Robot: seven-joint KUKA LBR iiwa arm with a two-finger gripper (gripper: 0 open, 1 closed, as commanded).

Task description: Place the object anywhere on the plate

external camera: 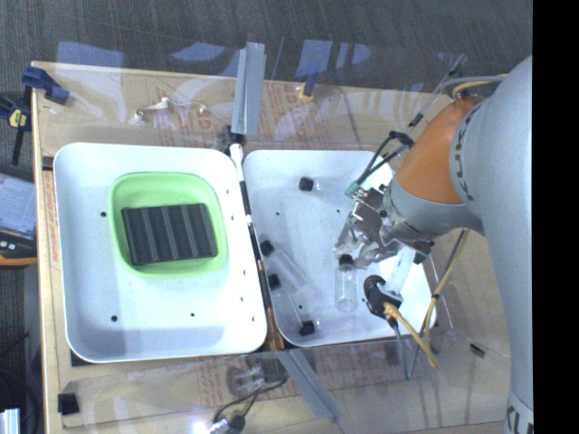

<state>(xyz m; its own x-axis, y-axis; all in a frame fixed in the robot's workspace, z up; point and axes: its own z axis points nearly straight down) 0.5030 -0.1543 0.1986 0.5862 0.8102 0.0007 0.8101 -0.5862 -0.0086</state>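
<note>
Right bin (280,197), arm (452,165) bent over, claw (347,259) low

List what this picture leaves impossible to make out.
- Gripper: in the camera view, over the right bin, its fingers are tangled in wrist hardware and cables; open or shut is unreadable.
- Clear object below the gripper: transparent against white, so its outline and any contact with the gripper are unclear.
- Green plate in the left bin: a dark ridged block covers its middle.

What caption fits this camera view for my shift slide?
KUKA arm's gripper reaches into the right bin above a clear vial; the green plate with its dark ridged insert waits in the left bin.
</note>
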